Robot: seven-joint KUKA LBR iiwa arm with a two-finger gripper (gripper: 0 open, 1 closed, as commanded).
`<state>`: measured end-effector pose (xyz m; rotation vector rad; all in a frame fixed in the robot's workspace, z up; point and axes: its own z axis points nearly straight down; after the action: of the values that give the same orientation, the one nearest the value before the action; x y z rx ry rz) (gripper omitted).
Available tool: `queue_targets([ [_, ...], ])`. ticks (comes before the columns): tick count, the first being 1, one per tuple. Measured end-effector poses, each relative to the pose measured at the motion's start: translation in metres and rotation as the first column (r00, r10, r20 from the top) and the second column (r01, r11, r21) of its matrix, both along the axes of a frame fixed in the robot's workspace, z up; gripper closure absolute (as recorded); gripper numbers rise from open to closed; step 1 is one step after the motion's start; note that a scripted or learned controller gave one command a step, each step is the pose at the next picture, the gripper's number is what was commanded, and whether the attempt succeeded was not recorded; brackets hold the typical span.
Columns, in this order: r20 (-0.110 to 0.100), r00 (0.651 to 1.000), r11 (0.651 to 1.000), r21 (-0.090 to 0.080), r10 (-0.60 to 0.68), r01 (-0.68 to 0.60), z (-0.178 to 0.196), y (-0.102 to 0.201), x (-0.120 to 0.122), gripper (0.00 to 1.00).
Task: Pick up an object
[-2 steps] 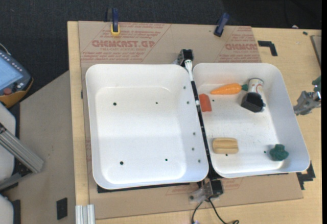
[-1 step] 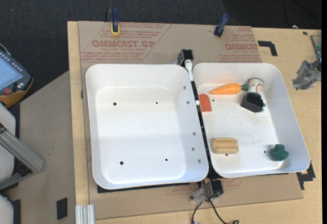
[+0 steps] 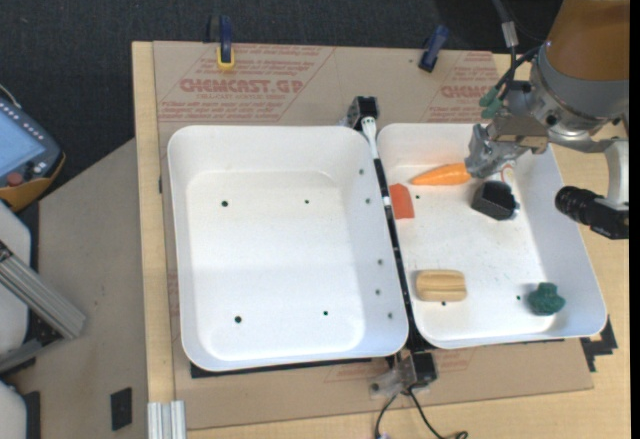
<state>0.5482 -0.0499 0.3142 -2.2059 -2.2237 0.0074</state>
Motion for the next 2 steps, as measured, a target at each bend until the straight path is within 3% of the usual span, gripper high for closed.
queue_targets([
  [1,0.002,1.000,1.000,-0.001,-0.008,0.008,-0.035,0.014,-0.051,1.00],
  [2,0.013,1.000,1.000,-0.004,-0.009,0.009,-0.022,0.013,-0.048,1.00],
])
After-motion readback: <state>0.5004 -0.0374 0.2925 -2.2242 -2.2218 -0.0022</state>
